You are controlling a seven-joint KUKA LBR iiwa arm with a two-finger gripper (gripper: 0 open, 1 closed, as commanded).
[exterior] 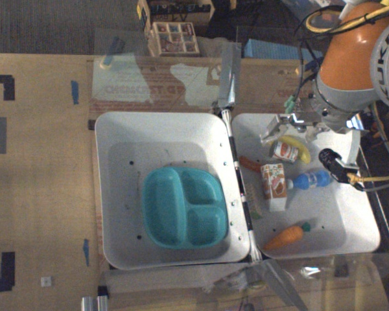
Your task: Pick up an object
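Note:
My gripper point(295, 132) hangs over the back of the right bin point(360, 225), open, with nothing held between its fingers. Just below it lie a small red-and-white can point(285, 151) and a yellow banana point(303, 150), touching each other. A white carton with red print point(274, 185) lies in the middle of that bin. Beside the carton, to its right, a blue bottle point(310, 180) lies on its side. An orange carrot point(287, 237) rests near the front wall, and a small red-orange sausage-like piece point(249, 164) lies by the left wall.
The left bin point(117, 135) holds a teal divided tray point(181, 206). A metal divider rail point(236, 173) runs between the two bins. A black cable connector point(334, 162) hangs over the right bin's right side. Cardboard boxes point(174, 18) stand beyond the bench.

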